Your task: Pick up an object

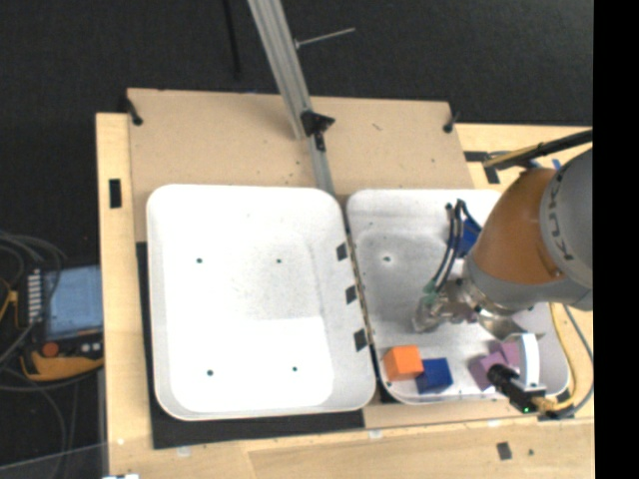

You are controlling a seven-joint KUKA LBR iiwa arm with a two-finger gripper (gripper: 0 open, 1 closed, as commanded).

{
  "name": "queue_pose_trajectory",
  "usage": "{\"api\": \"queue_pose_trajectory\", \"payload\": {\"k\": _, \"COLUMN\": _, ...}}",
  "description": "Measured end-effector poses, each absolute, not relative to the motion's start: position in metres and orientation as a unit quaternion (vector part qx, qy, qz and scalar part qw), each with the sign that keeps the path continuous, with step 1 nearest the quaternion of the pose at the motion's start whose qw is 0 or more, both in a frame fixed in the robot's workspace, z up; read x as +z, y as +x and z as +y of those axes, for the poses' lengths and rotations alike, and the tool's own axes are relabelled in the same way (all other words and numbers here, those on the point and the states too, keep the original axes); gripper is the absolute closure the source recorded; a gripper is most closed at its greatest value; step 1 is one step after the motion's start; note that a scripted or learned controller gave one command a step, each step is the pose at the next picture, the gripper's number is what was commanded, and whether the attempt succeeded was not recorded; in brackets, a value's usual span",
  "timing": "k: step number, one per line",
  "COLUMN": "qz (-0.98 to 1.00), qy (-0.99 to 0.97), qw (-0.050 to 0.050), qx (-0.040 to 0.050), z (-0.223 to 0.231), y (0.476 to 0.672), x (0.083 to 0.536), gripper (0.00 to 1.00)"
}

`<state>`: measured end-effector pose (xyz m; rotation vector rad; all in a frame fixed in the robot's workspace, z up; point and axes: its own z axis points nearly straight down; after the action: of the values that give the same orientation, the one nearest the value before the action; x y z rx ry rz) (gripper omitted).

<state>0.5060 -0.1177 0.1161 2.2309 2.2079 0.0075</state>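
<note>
writing: part of a dark letter or two shows on the grey arm point(574, 228) at the frame's right edge; too cut off to read. no other labels legible.
arm: grey, with a broad orange band point(514, 233), reaching in from the right over the right bin point(399, 223).
gripper point(431, 315): low over the right bin's middle, just above and right of the orange block; its state i cannot tell, the metal tip is small and blurred. nothing is visibly held.
orange block point(403, 361): small, boxy, bright orange, lying on the right bin's floor near its front left corner.
blue block point(435, 375): small, deep blue, touching the orange block's right side, near the bin's front rim.
purple object point(491, 367): pale purple, further right along the front rim, apart from the blue block; partly under the arm, shape unclear.
left bin point(250, 297): white, shallow, a few dark dots on its floor.
cables point(454, 242): blue and green, running along the wrist down toward the gripper.
pole point(285, 58): grey metal, slanting from the top of the frame to the gap between the bins.
bench point(290, 143): tan board under both bins.
</note>
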Motion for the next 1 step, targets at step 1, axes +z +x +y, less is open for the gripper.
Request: {"api": "queue_pose_trajectory", "payload": {"k": 1, "qz": 0.708, "qy": 0.706, "qw": 0.003, "qx": 0.0023, "z": -0.1217, "y": 0.5116, "x": 0.1794, "gripper": 1.00}}
